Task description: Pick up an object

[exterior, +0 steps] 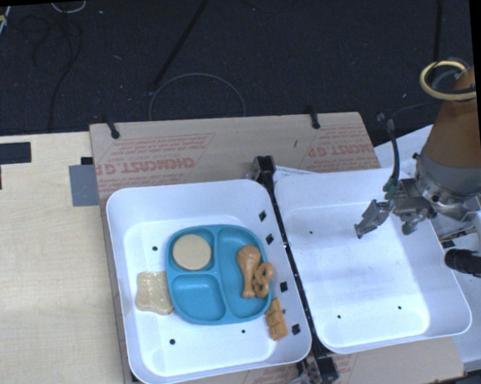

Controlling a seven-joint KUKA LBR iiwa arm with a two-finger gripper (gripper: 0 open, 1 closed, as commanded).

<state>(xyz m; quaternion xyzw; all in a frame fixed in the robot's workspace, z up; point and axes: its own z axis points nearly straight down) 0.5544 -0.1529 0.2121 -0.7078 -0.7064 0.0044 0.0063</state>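
Blue plastic marks the divided tray (pixel 206 297) in the left bin (pixel 146 354), the one coloured thing among white walls. A round tan biscuit (pixel 191 251) sits in its upper left compartment, and a brown chicken-leg toy (pixel 250 267) lies in the right compartment with a pretzel-shaped piece (pixel 263 280) touching it. A pale bread slice (pixel 154 291) rests on the bin floor just beside the tray's left edge, and a small orange-brown piece (pixel 275 318) lies off the tray's lower right corner, close against the wall between the bins. The claw (pixel 391 215) hangs over the upper right part of the right bin (pixel 377 317), well apart from all these things, its fingers spread and nothing between them. The divider and its black clips stand between it and the food toys. Both bins rest on a sheet of printed cardboard (pixel 204 152) laid on the pale wooden surface (pixel 40 288). Behind the surface lies dark carpet (pixel 210 39) with loose black cables across it.
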